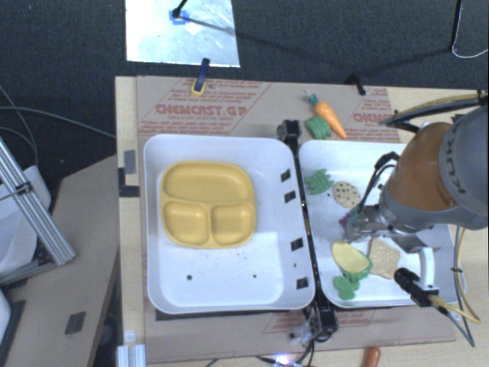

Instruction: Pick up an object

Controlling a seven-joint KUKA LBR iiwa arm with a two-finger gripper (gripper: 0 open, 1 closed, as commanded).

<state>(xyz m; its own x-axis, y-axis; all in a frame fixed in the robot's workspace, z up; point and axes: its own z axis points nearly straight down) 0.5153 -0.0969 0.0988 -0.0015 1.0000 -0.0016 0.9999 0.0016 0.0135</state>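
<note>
Gripper (357, 222) low in right bin (325, 153), mid-floor; arm hides tips, grip state: cannot tell. Nearest pick: yellow slice (350, 257) by bin's front edge, touching green sprig (348, 285). Likely light, hard plastic, slick, thin; pinch across narrow width. Cookie (346, 194) nearer back edge.

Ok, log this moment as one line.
end effector low in right bin | beside cookie | grasp unclear | yellow tray in left bin

Arm (443, 178) enters from right, orange-banded wrist angled down-left; pincer (355, 222) low, finger state not discernible.
</note>
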